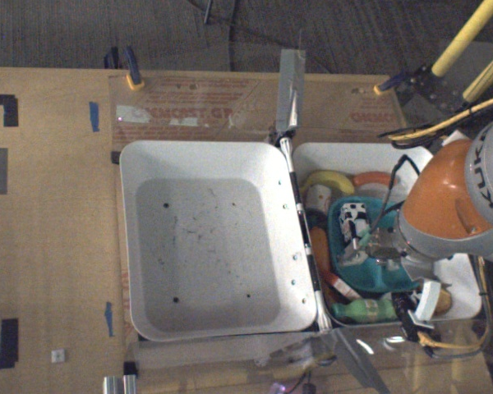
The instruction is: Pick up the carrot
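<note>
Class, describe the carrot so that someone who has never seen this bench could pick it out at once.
Find the right-hand bin, crowded with objects. Along its left wall, beside the teal container, lies the carrot: a slim orange stick, unlike the round yellow item and green bottle near it.

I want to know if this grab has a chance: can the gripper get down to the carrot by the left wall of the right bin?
Probably, but tightly: the carrot lies wedged between the bin wall and a teal object, under the gripper.

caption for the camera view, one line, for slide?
KUKA arm's tool over the cluttered right bin, above the teal tray; carrot lies by the bin's left wall.
</note>
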